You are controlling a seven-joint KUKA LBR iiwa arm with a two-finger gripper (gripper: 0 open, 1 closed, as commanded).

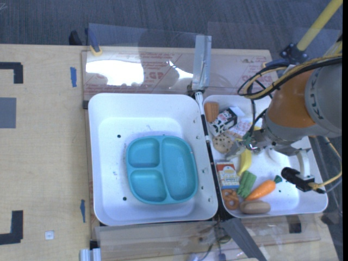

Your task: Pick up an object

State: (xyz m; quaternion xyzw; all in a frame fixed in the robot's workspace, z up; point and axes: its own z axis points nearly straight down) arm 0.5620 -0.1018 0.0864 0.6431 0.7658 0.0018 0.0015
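Observation:
The right bin (pixel 312 199) holds several toy foods. These are a yellow banana (pixel 246 160), a cookie (pixel 221 143), a black-and-white carton (pixel 225 120), an orange roll (pixel 211 111), a red packet (pixel 227 174), a green vegetable (pixel 246 182), a carrot (pixel 261 189), a pretzel (pixel 230 199) and a brown potato (pixel 255 207). My gripper (pixel 250 142) hangs low in this bin, just above the banana's upper end and right of the cookie. The grey wrist with its orange band (pixel 291 106) covers the bin's far right part.
The left bin (pixel 103 145) carries a teal divided plate (pixel 161 168) in its middle. A ridge (pixel 208 145) separates the two bins. A clear panel and metal post (pixel 201 64) stand behind them. Yellow cables loop around the wrist.

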